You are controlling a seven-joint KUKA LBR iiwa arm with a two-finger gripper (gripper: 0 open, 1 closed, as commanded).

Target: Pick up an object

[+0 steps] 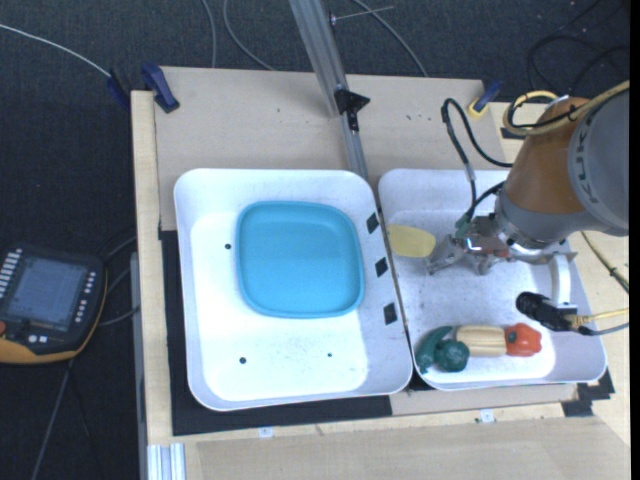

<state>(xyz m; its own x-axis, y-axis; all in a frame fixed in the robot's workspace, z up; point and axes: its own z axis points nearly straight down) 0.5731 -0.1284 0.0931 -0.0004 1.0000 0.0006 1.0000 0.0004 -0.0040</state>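
My gripper (452, 254) is low over the middle of the right bin (440, 196), reaching in from the right. A pale yellow flat piece (411, 240) lies just to its left, near the bin's left wall. Whether the gripper touches the piece cannot be told. At the front of the same bin lie a dark green rounded object (443, 353) and a tan wooden cylinder (482, 341) with a red end (522, 340).
The left bin (210, 298) holds a large light blue square plate (300, 258). A metal pole (325, 48) slants over the bench behind the bins. Cables run along the bench's back right, and a pendant lies on the floor to the left.
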